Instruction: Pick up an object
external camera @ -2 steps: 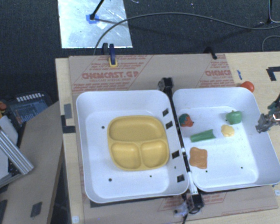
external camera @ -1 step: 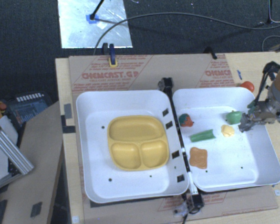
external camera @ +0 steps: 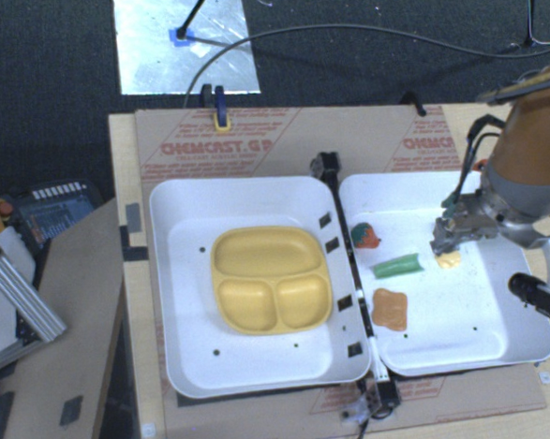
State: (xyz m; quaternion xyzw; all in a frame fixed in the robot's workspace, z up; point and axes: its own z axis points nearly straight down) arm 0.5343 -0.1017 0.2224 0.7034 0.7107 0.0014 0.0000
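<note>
- A small yellow piece [external camera: 450, 261] lies in the right bin [external camera: 435, 355], just under the gripper [external camera: 443, 241].
- I cannot tell how the gripper is set.
- A green stick [external camera: 397, 266], an orange lump [external camera: 390, 309] and a red toy [external camera: 364, 236] lie to its left.
- A yellow tray [external camera: 265, 278] sits in the left bin [external camera: 196, 360].

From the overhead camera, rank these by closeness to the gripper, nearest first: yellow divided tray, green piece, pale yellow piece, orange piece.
Gripper is over the right bin.
1. Pale yellow piece, just below it.
2. Green piece, to its left, same bin.
3. Orange piece, lower left, near the divider.
4. Yellow divided tray, in the left bin.
</note>
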